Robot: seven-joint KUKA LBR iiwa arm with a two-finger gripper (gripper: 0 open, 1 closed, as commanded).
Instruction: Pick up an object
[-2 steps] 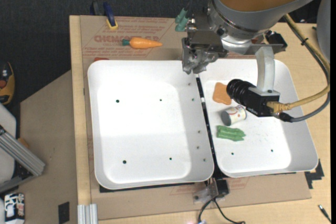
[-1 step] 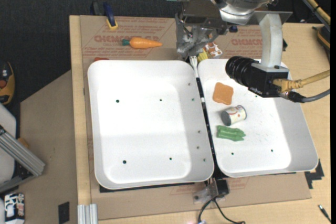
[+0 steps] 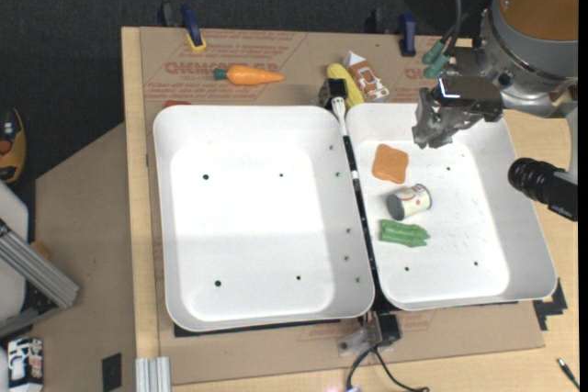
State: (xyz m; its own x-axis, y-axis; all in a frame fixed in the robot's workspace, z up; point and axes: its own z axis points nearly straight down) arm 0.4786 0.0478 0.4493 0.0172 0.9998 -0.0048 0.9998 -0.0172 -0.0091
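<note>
Fingers: we could not tell whether they stood open or closed; they were dark and bunched at the tip.
Gripper (image 3: 430,138): we saw it over the right bin (image 3: 514,275), near that bin's far edge, with nothing visibly between its fingers.
Orange block (image 3: 390,163): it lay in the right bin near its left wall, just beside the gripper tip and apart from it.
Small can (image 3: 410,200): on its side, closer to us than the orange block.
Green pea pod (image 3: 404,234): just beside the can, nearer the front edge.
Left bin (image 3: 248,216): touching the right bin.
Toy carrot (image 3: 250,76): on the cardboard beyond the left bin's far edge.
</note>
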